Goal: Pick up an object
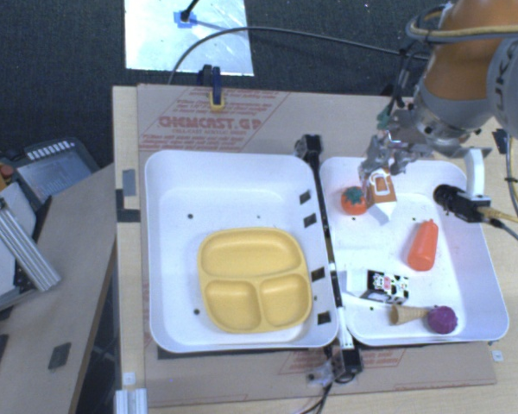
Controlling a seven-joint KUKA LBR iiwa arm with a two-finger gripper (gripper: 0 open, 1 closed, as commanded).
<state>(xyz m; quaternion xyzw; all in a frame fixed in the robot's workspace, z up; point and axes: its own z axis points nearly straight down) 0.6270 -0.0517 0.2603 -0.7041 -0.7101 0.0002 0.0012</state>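
Pale yellow three-compartment plastic tray (252, 279) sits in the white left bin (168, 231). In the white right bin (488, 274): an orange bottle-shaped toy (422, 245), a purple-topped tan cone (427, 317), a black-and-white patterned card (386, 285), and a small orange-red fruit with green top (355, 199).

— What sits in the left bin (168, 188)?
— A yellow divided tray (255, 279).
— And the right bin (483, 270)?
— An orange cylinder (423, 244), a small orange-and-green piece (355, 199), a black-and-white card (386, 285), and a cone with a purple ball (432, 317).
— The pincer (382, 178)?
— Over that bin's far-left corner, an orange-and-white block (382, 188) just beneath.
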